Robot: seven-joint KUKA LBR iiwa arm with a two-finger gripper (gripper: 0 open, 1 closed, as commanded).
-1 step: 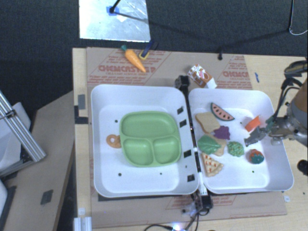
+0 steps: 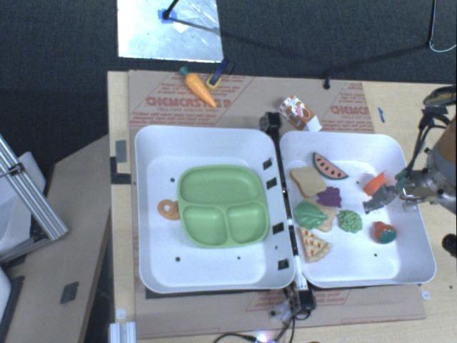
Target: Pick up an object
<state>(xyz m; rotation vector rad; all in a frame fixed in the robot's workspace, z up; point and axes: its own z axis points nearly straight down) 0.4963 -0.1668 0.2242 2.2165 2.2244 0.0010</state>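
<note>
The right bin (image 2: 407,259) holds several toy foods: a watermelon slice (image 2: 329,166), a bread slice (image 2: 308,181), purple grapes (image 2: 330,196), a green leaf (image 2: 310,214), a green broccoli piece (image 2: 350,221), a pizza slice (image 2: 314,246) and a red and teal piece (image 2: 384,232). My gripper (image 2: 378,197) reaches in low over the bin's right side. A small orange piece (image 2: 375,184) lies right beside its tip, and whether they touch is unclear.
The left bin (image 2: 153,263) carries a green divided plate (image 2: 221,206) and a small brown ring (image 2: 168,209). Behind the bins lie a toy carrot (image 2: 200,89) and a small packet (image 2: 298,113) on the cardboard. A silver sheet (image 2: 170,20) sits further back.
</note>
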